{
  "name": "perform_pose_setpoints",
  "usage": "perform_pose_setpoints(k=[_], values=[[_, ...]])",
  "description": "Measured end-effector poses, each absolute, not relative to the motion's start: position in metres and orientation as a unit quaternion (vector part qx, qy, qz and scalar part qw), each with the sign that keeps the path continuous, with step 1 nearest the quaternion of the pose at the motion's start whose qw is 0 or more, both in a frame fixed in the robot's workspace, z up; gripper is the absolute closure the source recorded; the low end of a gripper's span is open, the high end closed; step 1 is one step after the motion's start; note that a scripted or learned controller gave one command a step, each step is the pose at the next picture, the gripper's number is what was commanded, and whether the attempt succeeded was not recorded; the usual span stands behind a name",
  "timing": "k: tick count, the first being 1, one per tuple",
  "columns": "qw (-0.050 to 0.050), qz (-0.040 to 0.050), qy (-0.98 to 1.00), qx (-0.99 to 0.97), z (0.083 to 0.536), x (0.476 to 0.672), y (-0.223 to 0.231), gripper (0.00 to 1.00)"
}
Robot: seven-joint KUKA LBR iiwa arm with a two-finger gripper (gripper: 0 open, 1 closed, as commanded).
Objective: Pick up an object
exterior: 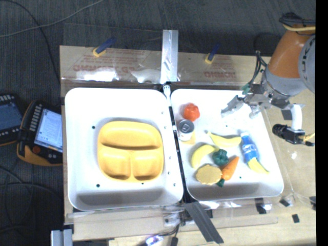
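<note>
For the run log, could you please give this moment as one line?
hand: open, over right bin back corner, holding nothing | tomato, can, carrot: in right bin | yellow tray: left bin

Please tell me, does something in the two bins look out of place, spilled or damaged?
Nothing stands out. The yellow tray lies flat in the left bin. The toy foods, tomato, can and blue bottle among them, lie loosely in the right bin. The gripper is above that bin's far right corner.

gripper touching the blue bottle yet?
Apart. The camera view shows the gripper near the right bin's upper right, with bare white bin floor between it and the blue bottle, which lies lower down.
</note>
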State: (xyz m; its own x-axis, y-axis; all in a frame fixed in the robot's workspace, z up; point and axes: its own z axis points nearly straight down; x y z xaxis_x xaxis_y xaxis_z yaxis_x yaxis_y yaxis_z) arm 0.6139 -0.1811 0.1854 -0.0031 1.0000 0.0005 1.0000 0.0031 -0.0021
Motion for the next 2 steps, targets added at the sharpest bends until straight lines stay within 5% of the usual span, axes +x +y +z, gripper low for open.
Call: perform_pose_setpoints(k=[1, 2], values=[[0.003, -0.003, -0.688, -0.725, 0.1045, 0.5656, -0.2128, 0.0], [-0.006, -0.0095, -0.662, -0.749, 0.0948, 0.5567, -0.2068, 0.0]])
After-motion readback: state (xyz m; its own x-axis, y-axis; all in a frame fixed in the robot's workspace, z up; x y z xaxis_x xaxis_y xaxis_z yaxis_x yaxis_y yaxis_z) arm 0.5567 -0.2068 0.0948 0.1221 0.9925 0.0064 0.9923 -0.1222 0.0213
